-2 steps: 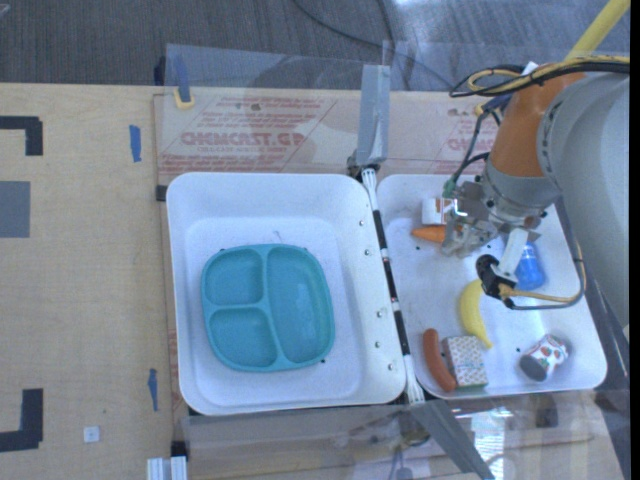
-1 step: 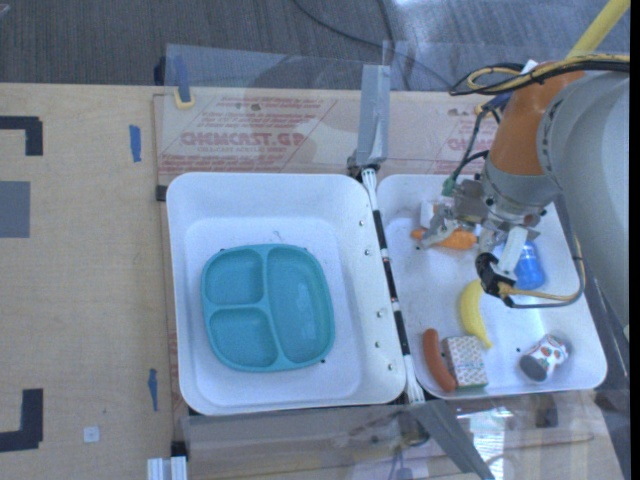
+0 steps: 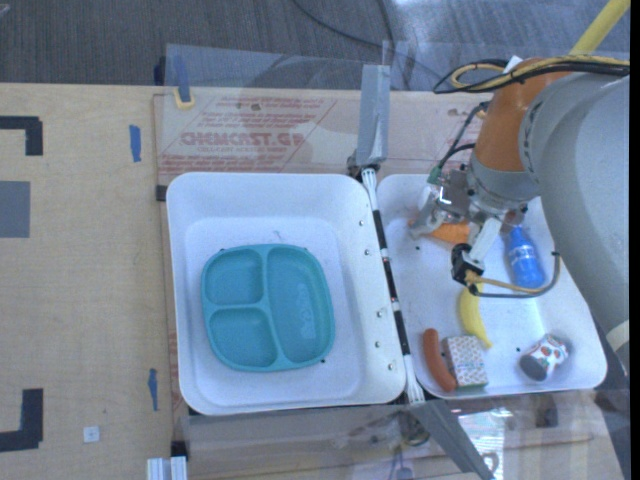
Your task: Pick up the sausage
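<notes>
A: Camera view first. Where is the sausage (image 3: 437, 359)?

B: Low in the right bin (image 3: 400, 268), near that bin's lower left corner. It lies on the bin floor, reddish brown, long axis running roughly up and down the frame. Just to its right, touching or nearly so, sits a small speckled sponge (image 3: 467, 361).

A: What else is close by?

B: A banana (image 3: 472, 315) lies just above the sponge, slanting toward the lower right. Further right, a blue bottle (image 3: 522, 256) lies upper right of the banana, and a small patterned cup (image 3: 545, 357) rests at the bin's lower right. An orange piece (image 3: 455, 233) shows partly under the gripper.

A: And the gripper (image 3: 440, 214)?

B: It hangs over the upper part of the right bin, well apart from the sausage. I cannot tell whether it is released or clenched. Nothing of the sausage is in it.

A: The left bin (image 3: 185, 268)?

B: It holds a teal tray (image 3: 267, 308) with three compartments, centre of the frame. Both bins sit on the bench (image 3: 80, 268).
</notes>
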{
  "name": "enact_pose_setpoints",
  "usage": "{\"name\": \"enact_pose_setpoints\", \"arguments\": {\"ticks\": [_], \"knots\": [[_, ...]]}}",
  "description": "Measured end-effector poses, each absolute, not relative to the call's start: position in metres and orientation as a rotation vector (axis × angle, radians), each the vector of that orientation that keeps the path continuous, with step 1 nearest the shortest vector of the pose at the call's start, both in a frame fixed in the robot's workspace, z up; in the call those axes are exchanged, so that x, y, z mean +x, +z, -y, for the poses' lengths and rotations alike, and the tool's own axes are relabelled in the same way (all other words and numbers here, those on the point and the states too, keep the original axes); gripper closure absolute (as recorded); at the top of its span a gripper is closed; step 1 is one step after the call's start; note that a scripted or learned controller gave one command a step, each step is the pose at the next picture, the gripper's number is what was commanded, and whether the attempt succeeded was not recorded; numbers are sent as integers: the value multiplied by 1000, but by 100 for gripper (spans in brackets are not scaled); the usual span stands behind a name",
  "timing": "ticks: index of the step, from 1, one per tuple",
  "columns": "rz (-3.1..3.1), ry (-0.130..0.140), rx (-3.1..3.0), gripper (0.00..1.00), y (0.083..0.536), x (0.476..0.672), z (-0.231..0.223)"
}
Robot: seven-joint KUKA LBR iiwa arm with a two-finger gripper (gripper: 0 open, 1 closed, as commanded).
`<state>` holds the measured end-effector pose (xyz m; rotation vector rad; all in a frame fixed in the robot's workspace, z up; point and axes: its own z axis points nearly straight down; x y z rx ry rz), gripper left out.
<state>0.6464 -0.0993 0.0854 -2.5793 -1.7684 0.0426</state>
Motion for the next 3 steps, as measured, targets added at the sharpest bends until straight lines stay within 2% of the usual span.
{"name": "enact_pose_setpoints", "arguments": {"ticks": [1, 2, 3], "knots": [[1777, 23, -2578, 100, 97, 650, 94], [2233, 1, -2209, 100, 102, 614, 168], [2233, 1, -2208, 0, 102, 614, 168]]}}
